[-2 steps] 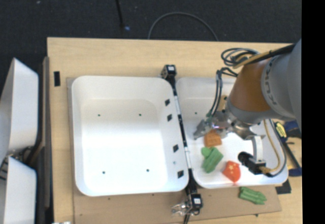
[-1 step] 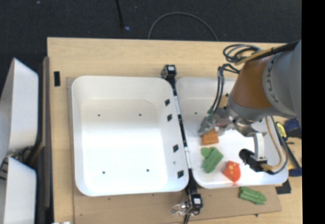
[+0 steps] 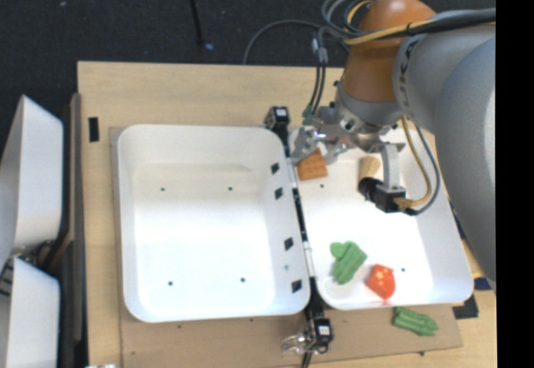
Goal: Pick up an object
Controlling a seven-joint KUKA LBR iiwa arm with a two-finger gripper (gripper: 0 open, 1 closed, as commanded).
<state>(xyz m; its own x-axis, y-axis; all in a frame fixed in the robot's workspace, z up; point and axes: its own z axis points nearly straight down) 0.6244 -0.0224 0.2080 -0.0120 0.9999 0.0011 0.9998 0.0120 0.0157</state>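
Note:
My gripper [image 3: 319, 148] hangs over the far left corner of the right bin [image 3: 434, 274], under the orange-banded wrist. An orange-brown block [image 3: 312, 168] sits tilted directly beneath the gripper's tip, touching or nearly touching it; the view does not show whether it is gripped. A cream piece [image 3: 369, 165] lies just right of the gripper. Nearer the front of the same bin lie a green toy [image 3: 346, 261] and a red toy [image 3: 380, 280].
The left bin [image 3: 133, 216] stands beside the right one, with a divider rim [image 3: 299, 224] between them. A second green piece [image 3: 415, 322] lies on the wooden bench outside the right bin's front edge. A black connector and cables [image 3: 381, 193] hang from the wrist.

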